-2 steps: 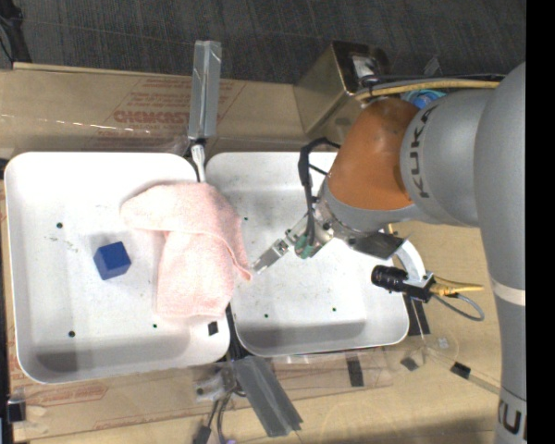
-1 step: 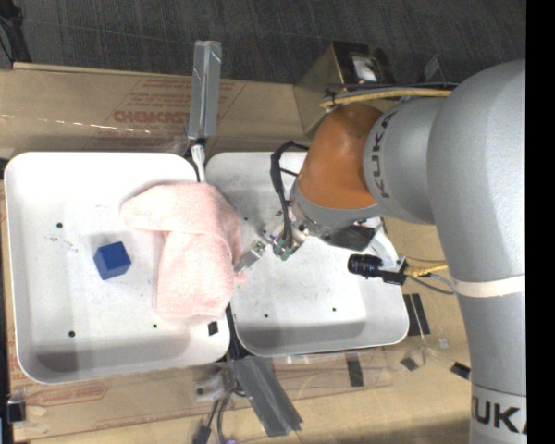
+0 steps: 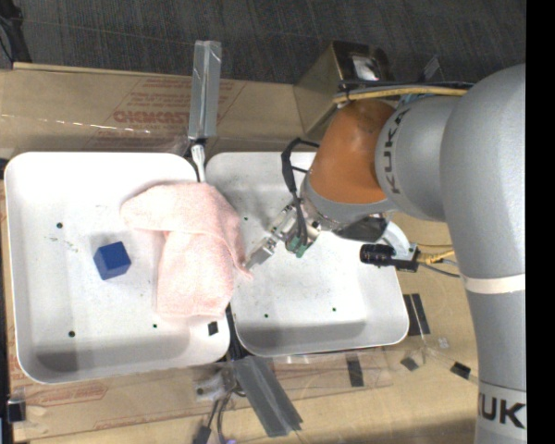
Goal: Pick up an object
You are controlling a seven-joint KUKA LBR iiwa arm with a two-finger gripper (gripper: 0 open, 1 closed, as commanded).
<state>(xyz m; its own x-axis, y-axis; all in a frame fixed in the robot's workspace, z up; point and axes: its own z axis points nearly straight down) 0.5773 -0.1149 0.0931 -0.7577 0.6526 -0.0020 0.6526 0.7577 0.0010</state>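
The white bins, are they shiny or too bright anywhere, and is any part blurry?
In the camera view, the left bin looks very bright, its floor almost washed out; grey shadow sits along its lower wall; the blue cube and pink towel look sharp.

Claw (image 3: 262, 251) seemingly touching pink towel (image 3: 192, 248); blue cube (image 3: 112, 259) apart.

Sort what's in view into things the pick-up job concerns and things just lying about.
Job:
- pink towel, draped over the wall between the bins
- blue cube in the left bin
- gripper at the towel's right edge
- right bin

Lying about:
- cardboard sheet behind the bins
- black tape scraps
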